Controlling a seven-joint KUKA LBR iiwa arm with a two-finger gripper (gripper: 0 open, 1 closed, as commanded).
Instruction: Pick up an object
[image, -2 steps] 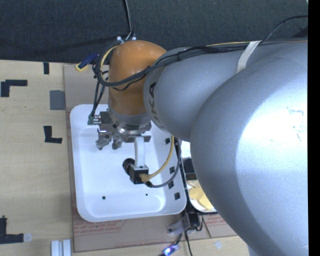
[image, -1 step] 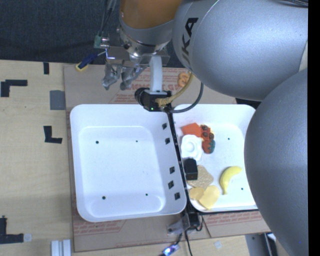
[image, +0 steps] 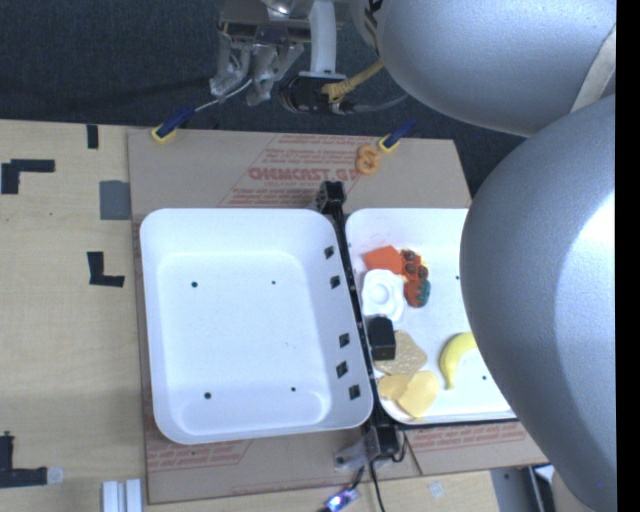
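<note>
Two shallow white bins are sitting side by side on a brown cardboard sheet (image: 290, 175) in the middle of the frame. The left bin (image: 160, 300) is showing its bare white floor. The right bin (image: 440, 225) is lying partly under the arm.

One grey arm (image: 545, 300) is filling the right side and upper right of the frame. Its gripper (image: 245, 75) is hanging at the top centre, beyond the far edge of the cardboard and well apart from both bins. Whether it is wide or narrow cannot be told, and nothing is showing in its grasp.

Seven objects are lying in the right bin, crowded along its left wall:
- one orange block (image: 380, 258) at the top
- one dark multicoloured piece (image: 415, 279) just right of it
- one white round item (image: 380, 293) below
- one black block (image: 380, 337)
- one flat tan piece (image: 407, 352) touching the black block
- one pale yellow lump (image: 417, 393) nearest the lower edge
- one yellow banana (image: 457, 355) to its right

Two blue-handled clamps are gripping the cardboard's far edge, one at the upper left (image: 172, 122) and one at the upper centre (image: 398, 133). One small orange item (image: 368, 158) is resting beside the second.
</note>
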